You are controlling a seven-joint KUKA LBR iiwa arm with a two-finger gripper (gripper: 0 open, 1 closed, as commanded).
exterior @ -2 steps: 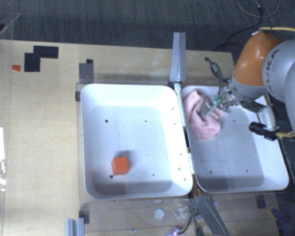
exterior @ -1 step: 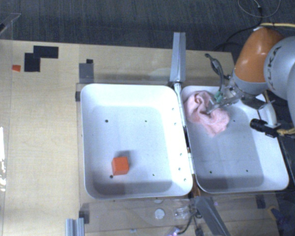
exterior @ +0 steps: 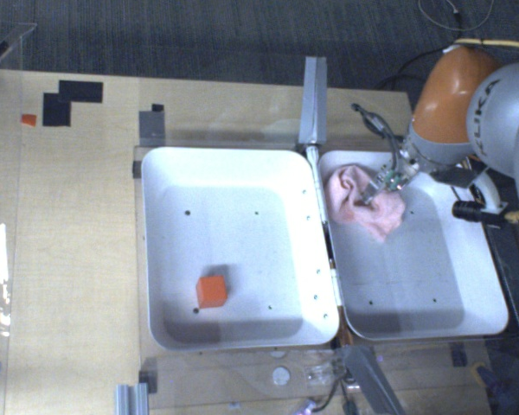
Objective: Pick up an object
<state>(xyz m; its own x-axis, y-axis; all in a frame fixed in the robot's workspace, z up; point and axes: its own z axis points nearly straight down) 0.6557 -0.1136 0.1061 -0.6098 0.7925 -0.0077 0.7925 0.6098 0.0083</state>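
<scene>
Landmark is the metal divider [exterior: 313, 115] running between the two white bins. The pink cloth [exterior: 363, 201] lies just right of it, in the upper-left corner of the right bin [exterior: 432, 318], its left edge close to the bin wall beside the divider. The cloth is pale pink, soft and crumpled, bunched into an irregular lump with folds and a rolled ridge on the side nearest the divider; a flatter flap trails toward the bin's middle. The gripper [exterior: 370, 199] comes in from the far side of the cloth relative to the divider, tilted, with its tip pressed down into the cloth's folds. The fingertips are buried in fabric, so whether they are spread or closed on the cloth cannot be told. The arm [exterior: 502, 119], grey with its orange band [exterior: 450, 93], sits well right of the divider over the right bin's upper edge. On the other side of the divider, the left bin [exterior: 164, 232] holds a small orange cube [exterior: 212, 291] near its lower-left area, well apart from the divider and the cloth. Black blocks [exterior: 67, 100] sit on the bench far left of the divider.
</scene>
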